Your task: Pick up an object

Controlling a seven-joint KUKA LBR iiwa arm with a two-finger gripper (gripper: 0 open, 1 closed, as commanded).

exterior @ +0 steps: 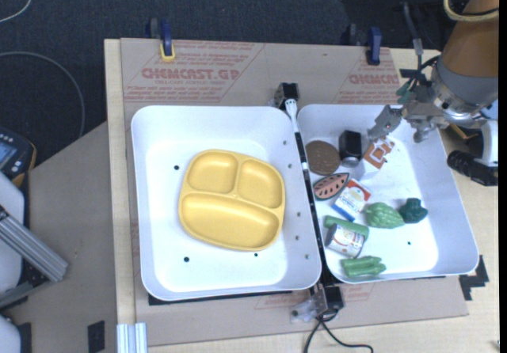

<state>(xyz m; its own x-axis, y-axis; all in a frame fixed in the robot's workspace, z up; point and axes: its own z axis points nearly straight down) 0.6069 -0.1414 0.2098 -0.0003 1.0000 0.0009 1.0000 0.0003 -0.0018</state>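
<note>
Two white bins sit on the desk, and above the right bin (444, 209), where small objects (356, 221) lie untouched, the gripper (390, 123) hovers with its opening impossible to tell and nothing visibly held, so picking remains ahead.

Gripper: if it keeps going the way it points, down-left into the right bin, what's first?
Probably the small orange-and-white packet, just beyond the gripper. Depth from this slanted view is unclear, so it might pass above it.
</note>
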